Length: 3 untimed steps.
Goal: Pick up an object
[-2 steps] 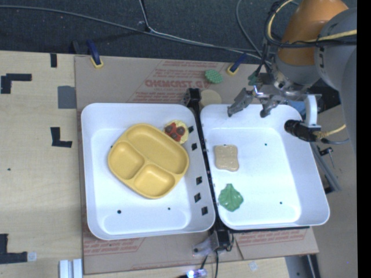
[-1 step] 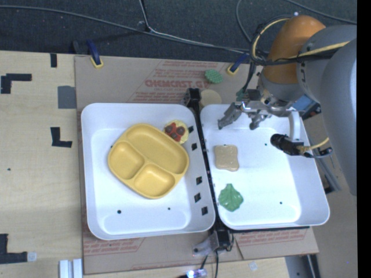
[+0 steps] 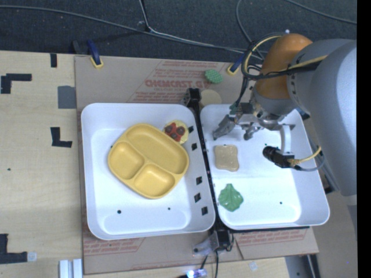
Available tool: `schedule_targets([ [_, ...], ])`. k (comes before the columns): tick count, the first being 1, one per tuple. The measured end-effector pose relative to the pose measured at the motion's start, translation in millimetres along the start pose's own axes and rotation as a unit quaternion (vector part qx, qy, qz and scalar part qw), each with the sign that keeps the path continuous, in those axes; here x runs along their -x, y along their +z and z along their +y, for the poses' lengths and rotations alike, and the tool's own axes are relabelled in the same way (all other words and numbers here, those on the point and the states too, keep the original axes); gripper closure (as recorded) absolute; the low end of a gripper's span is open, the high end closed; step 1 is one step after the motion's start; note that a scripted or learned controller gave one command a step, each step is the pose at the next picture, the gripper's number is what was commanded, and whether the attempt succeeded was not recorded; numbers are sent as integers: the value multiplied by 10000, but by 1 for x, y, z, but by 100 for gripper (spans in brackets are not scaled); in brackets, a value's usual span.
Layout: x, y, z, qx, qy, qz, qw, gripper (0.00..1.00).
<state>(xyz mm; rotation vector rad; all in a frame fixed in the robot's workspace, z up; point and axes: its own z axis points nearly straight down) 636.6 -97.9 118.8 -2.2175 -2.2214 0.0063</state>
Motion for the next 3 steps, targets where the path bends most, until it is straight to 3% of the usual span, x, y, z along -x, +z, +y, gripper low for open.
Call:
schedule_targets([
  [1,-1,36,0,15,-4,-4,10000,0],
  [2,-1,23,1,26,-7,-4,10000,100],
  [3,-1,-38,-3,29,2,5,10000,100],
])
